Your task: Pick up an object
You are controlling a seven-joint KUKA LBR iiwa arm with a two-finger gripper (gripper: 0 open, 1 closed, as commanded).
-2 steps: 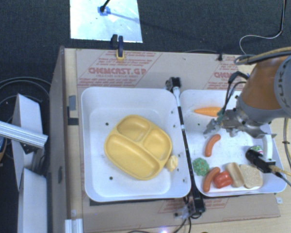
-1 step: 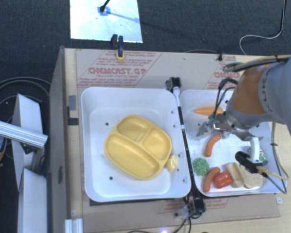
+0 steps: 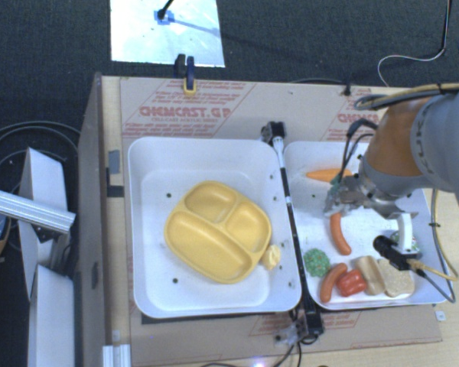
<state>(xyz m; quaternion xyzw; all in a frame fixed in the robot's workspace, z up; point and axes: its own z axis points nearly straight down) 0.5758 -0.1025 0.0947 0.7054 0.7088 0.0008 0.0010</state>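
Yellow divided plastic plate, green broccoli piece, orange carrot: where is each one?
Yellow divided plastic plate (image 3: 218, 232), camera view, on its central ridge, in the left bin.
Green broccoli piece (image 3: 317, 262), camera view, on its bumpy top.
Orange carrot (image 3: 321, 176), camera view, on its visible middle.

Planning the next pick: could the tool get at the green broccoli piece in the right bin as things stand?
Probably yes. The broccoli lies open from above near the right bin's left wall, beside a sausage. The tool is above the same bin, though wall and sausage leave little room.
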